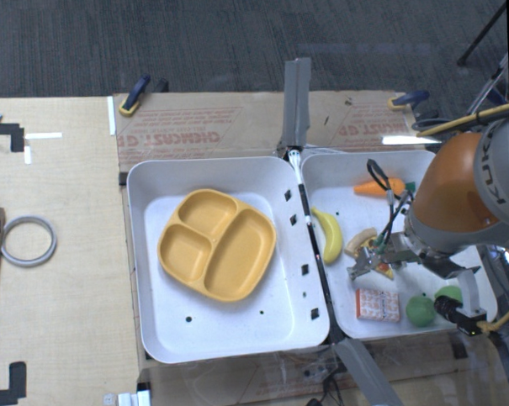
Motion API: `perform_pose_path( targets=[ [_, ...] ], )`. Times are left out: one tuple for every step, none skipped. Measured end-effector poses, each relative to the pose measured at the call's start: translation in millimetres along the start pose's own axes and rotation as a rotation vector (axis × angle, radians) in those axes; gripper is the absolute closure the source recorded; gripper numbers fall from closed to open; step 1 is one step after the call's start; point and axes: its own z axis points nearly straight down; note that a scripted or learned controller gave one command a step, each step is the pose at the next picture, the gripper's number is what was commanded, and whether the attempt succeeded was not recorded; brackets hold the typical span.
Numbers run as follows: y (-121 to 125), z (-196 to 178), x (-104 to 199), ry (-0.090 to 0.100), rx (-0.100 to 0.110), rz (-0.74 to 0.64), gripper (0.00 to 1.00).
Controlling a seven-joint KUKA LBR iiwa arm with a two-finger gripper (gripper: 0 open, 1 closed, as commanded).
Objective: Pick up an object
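Observation:
My gripper (368, 260) hangs low in the right bin (341, 170), over a small cluster of toy food (363, 240) near the bin's middle. Its fingers are mixed in with those pieces. A yellow banana (329, 234) lies just left of the gripper, along the bin's left wall. An orange carrot (373, 187) sits at the back of the bin. A red and white box (378, 304) lies in front of the gripper, with a green ball (421, 310) to its right. The grey arm with its orange band (456, 189) covers the bin's right part.
The left bin (148, 270) holds a yellow divided plate (217, 243). A roll of tape (27, 240) lies on the bench at far left. A grey divider (296, 95) stands behind the bins. Cables and a clamp crowd the right edge.

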Motion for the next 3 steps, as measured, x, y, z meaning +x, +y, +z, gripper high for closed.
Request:
perform_pose_path(
  targets=[
    [53, 0, -40, -0.001, -0.002, -0.146, 0.00],
    [54, -11, -41, -0.003, -0.005, -0.142, 1.00],
    [46, -8, -18, -0.006, -0.019, 0.292, 1.00]
  ],
)
